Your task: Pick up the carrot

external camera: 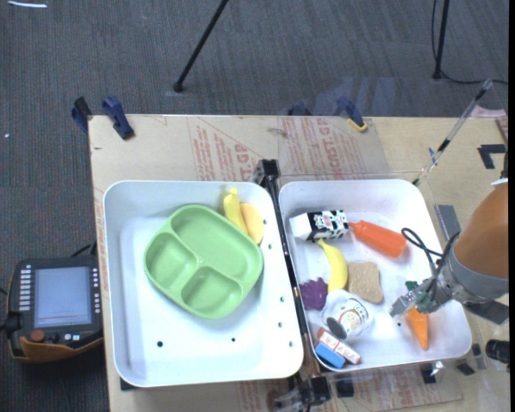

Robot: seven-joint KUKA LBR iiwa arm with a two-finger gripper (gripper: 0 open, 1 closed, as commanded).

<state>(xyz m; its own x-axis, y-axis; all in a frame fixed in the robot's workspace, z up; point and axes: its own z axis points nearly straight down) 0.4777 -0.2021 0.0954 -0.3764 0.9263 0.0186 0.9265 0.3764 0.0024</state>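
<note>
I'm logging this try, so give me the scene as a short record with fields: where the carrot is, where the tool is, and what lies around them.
carrot: right bin, near its front right corner
tool: right above the carrot's thick end
grasp: cannot tell
right bin neighbours: bread slice, banana, milk carton
left bin: green divided plate

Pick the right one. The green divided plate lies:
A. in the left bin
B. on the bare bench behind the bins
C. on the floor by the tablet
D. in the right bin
A: the green divided plate rests inside the left bin, beside yellow toy food.
</note>
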